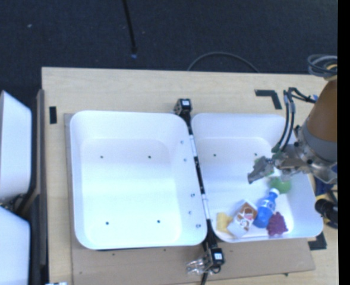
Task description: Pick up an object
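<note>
The right bin (234, 129) holds a cluster of small objects at its near right corner: a blue bottle with a white cap (265, 209), a green piece (280, 184), a purple lump (277, 223), a red-and-white packet (243, 217) and a yellow piece (223, 221). My gripper (259, 171) hangs over the right bin, just up and left of the green piece and the bottle's cap. Its grey fingers point left, and nothing shows between them.
The left bin (133, 177) lies beside the right one, with a black clip (183, 106) at the far end of their shared rim and another (213, 257) at the near end. A white box (8, 153) stands off the bench's left edge.
</note>
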